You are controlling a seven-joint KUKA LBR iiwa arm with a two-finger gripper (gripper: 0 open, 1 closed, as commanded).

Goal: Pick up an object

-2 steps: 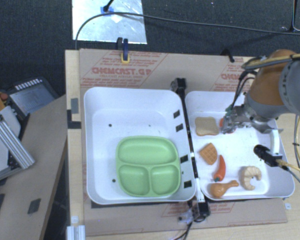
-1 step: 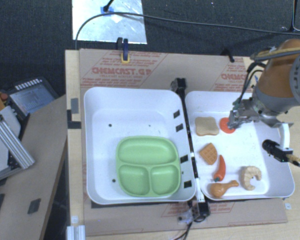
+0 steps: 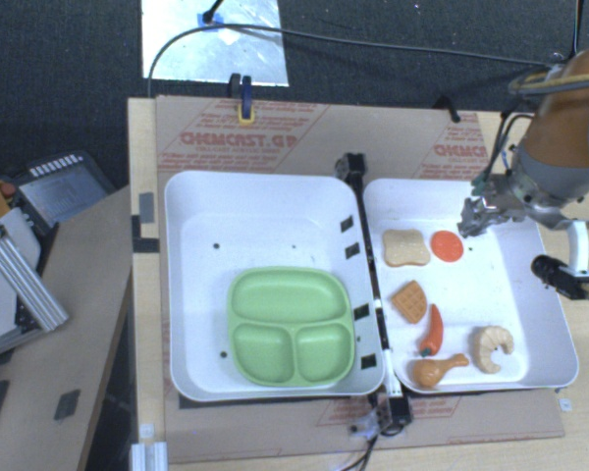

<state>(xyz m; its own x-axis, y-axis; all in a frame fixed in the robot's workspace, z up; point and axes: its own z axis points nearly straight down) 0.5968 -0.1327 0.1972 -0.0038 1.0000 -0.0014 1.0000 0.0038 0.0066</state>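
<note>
The right bin holds several toy foods: a pale bread slice, a red tomato slice, a waffle-patterned cracker, a red chili pepper, a chicken drumstick and a pale shrimp-like piece. My gripper hangs over the upper right part of this bin, just above and right of the tomato slice. Nothing shows between its fingers.
The left bin holds a green three-compartment tray. A black divider strip runs between the bins. The arm comes in from the right above the bin's far corner. A cardboard sheet lies under both bins.
</note>
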